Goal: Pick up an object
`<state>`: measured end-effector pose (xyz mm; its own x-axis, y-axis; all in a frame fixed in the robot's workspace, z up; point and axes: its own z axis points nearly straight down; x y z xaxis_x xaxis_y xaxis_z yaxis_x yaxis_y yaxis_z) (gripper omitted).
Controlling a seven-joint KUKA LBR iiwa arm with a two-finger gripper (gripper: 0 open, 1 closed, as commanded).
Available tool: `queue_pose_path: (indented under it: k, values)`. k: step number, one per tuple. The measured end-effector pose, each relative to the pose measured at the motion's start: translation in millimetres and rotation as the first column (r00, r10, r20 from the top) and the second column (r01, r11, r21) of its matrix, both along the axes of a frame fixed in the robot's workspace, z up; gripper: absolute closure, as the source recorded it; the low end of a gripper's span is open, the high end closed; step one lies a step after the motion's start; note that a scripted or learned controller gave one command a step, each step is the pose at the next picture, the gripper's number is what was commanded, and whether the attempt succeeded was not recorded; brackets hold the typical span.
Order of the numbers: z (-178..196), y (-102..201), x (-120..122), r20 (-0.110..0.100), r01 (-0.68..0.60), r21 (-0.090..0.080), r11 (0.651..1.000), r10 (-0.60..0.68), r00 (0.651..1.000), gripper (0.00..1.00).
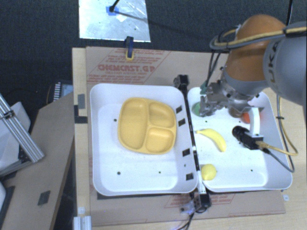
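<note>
My gripper (207, 108) hangs low over the back left part of the right bin (268, 176). Just left of it, partly hidden beneath it, lies a small green object (196, 109). In front of the gripper a yellow banana (213, 138) rests on the bin floor. A small round yellow fruit (208, 171) sits by the bin's front left wall. At the arm's right side a bit of an orange-red object (245, 117) peeks out.
The left bin (103, 171) holds a yellow divided plate (146, 125). A black-clipped divider (188, 128) runs between the two bins. The arm's bulk covers the back right of the right bin.
</note>
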<state>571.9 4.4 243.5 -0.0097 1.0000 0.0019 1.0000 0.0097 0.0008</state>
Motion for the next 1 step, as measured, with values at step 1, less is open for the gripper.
queue_pose_path:
  k: [1]
  values:
    - [-15.7,50.1,6.2,-0.001,0.000,0.000,1.000,0.000,1.000,1.00]
